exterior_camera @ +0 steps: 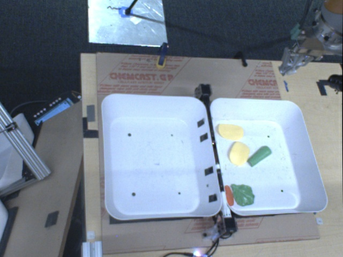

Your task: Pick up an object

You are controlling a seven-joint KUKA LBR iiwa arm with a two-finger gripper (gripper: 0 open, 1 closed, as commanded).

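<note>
I see my pincer (293, 62), grip state unclear, hovering well up-right of the green cylinder (259, 156), whose long axis runs diagonally.

Two bins (155, 103), two yellow pieces (230, 131), two green pieces (259, 156)

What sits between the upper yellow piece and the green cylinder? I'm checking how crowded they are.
In the camera view, the second yellow piece lies between the upper yellow piece and the green cylinder, touching the cylinder.
</note>
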